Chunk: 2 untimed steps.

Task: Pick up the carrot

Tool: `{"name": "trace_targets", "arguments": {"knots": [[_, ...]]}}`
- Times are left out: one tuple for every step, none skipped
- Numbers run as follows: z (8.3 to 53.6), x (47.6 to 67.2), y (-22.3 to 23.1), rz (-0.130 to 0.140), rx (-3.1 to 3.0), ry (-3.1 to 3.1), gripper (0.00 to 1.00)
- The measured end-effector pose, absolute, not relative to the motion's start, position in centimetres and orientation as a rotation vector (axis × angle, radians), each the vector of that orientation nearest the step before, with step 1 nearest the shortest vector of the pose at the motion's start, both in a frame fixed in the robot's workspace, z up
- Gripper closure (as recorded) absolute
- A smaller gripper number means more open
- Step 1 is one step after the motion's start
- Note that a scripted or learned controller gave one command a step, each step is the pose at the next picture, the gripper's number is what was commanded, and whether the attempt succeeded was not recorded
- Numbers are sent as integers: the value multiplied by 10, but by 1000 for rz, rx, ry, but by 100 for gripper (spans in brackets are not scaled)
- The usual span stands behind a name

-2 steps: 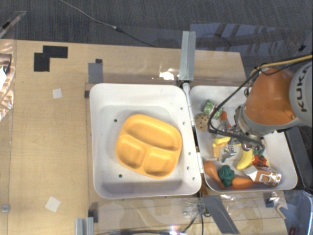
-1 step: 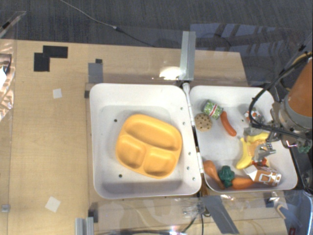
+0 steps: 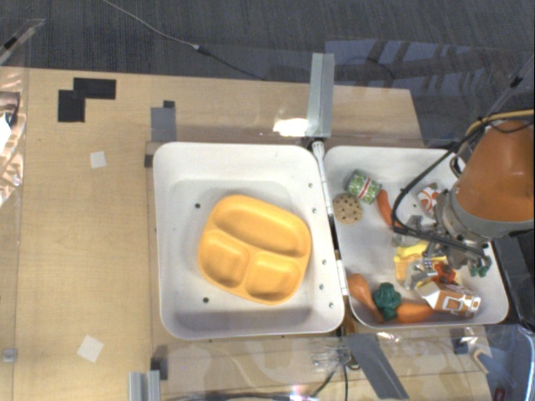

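We find the carrot (image 3: pixel 384 208) in the right bin (image 3: pixel 501 303), far side, beside a green can (image 3: pixel 364 185). The gripper (image 3: pixel 435 261) hangs over yellow items nearby; we cannot tell its fingers' state.

Right bin (image 3: pixel 500 303) crowded: toys packed at lower right. Left bin (image 3: pixel 171 224) open around the central yellow tray (image 3: pixel 253 247).

carrot (image 3: pixel 384 208) | orange, slim | lying tilted | right bin, upper-middle
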<state>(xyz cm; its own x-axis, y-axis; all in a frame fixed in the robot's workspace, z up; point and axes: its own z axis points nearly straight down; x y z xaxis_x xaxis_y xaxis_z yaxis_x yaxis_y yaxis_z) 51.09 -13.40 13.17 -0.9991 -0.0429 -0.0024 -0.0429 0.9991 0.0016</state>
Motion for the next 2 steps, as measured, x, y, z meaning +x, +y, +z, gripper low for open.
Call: {"name": "trace_targets", "arguments": {"knots": [[118, 508, -82, 1, 55, 3132, 100], [123, 567, -156, -2, 274, 3119, 100]]}}
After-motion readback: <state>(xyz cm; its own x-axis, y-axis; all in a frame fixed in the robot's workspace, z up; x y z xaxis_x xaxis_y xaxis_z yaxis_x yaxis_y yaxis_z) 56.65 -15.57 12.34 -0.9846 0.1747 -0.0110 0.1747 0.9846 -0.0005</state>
